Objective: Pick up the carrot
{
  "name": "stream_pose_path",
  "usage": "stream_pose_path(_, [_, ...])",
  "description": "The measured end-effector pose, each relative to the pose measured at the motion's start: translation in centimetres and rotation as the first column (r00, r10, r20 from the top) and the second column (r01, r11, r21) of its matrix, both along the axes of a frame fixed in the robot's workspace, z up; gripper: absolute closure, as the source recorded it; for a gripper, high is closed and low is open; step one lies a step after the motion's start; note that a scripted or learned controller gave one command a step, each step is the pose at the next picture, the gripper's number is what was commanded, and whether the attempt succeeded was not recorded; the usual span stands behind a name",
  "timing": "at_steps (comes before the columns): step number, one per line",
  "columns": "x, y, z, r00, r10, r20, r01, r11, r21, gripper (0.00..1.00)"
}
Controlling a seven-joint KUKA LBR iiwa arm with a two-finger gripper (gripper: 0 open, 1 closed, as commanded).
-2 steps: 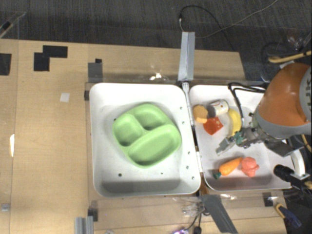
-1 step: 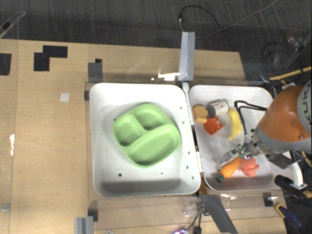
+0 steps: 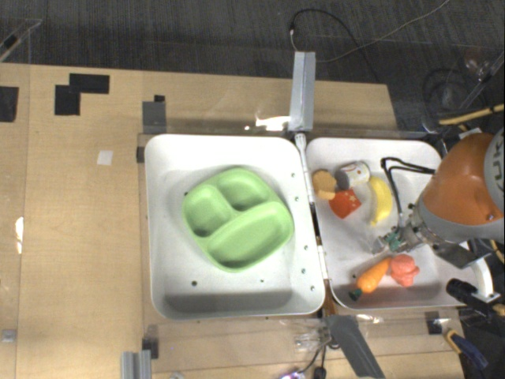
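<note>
Gripper (image 3: 392,240) hung low in the right bin (image 3: 347,150), just above the carrot (image 3: 372,278) and not on it; whether it was released or clenched, I could not tell. That carrot lay slantwise by the near wall, beside a pink toy (image 3: 405,269), so I judged the approach tight. Farther off sat the banana (image 3: 382,199) and a red piece (image 3: 345,204). Over in the left bin (image 3: 162,212) rested the green plate (image 3: 237,218), well apart.
</note>
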State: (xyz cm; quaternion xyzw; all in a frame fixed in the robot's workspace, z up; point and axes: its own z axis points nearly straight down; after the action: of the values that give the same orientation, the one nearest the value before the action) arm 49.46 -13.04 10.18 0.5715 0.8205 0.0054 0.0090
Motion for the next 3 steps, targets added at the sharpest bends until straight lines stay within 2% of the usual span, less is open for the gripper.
stream_pose_path(1, [0.0, 0.0, 0.0, 1.000, -0.001, 0.000, 0.001, 1.000, 0.000, 0.00])
stream_pose_path(2, [-0.3, -0.9, -1.2, 0.999, -0.042, -0.009, 0.042, 0.999, 0.005, 0.00])
stream_pose_path(3, [0.1, -0.9, 0.0, 0.999, -0.037, 0.000, 0.037, 0.999, 0.003, 1.00])
